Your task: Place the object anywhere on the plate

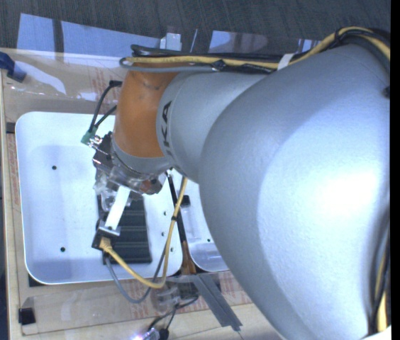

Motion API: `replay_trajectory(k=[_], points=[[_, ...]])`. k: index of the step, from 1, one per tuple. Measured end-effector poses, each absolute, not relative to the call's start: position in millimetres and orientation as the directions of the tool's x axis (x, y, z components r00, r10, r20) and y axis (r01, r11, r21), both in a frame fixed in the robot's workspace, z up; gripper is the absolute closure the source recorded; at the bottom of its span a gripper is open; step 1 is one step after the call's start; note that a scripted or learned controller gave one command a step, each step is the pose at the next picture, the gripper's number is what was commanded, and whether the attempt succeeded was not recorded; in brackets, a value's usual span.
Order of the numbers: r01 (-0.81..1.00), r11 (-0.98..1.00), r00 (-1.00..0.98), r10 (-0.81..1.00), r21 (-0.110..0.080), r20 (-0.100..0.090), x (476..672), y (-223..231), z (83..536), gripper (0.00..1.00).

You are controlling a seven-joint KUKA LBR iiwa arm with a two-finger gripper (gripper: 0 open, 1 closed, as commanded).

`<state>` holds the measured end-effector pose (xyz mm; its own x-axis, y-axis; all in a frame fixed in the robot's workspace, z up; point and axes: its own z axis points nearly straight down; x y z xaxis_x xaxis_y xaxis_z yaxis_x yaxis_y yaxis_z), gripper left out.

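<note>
My gripper hangs low over the left bin, toward that bin's right-hand side. My wrist hides its tip from the camera, so I cannot tell whether it is apart, together or clamped on anything. Nor can I tell where the object lies or where the plate sits. The orange band and the bulk of my grey arm cover the inner part of the left bin and nearly all of the right bin, of which a small white corner peeks out beside the arm. My judgement is therefore cautious. Nothing here proves the object is on the plate, so I count the placing as not yet confirmed. Whether I am at the grasp or at the set-down stays open. The visible floor of the left bin is bare smooth white plastic with a couple of small dark dots. It has shallow rounded walls, so there is free room to the left of my gripper. The bins rest on a pale wooden bench with a blue clamp at its far left corner. A clear sheet lies along the far edge, and dark carpet lies beyond it.
</note>
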<state>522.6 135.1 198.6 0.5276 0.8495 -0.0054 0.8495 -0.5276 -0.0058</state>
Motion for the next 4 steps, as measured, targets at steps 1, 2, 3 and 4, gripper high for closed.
replay_trajectory(k=[1,2,3,4], points=[[0.578,-0.816,0.816,0.578,-0.003,-0.004,615.6,143,90,1.0],[0.96,-0.279,0.279,0.96,-0.006,-0.002,565.4,90,192,1.0],[0.937,-0.35,0.35,0.937,-0.003,-0.002,625.2,154,221,1.0],[0.671,-0.741,0.741,0.671,-0.001,0.0,647.8,197,237,1.0]])
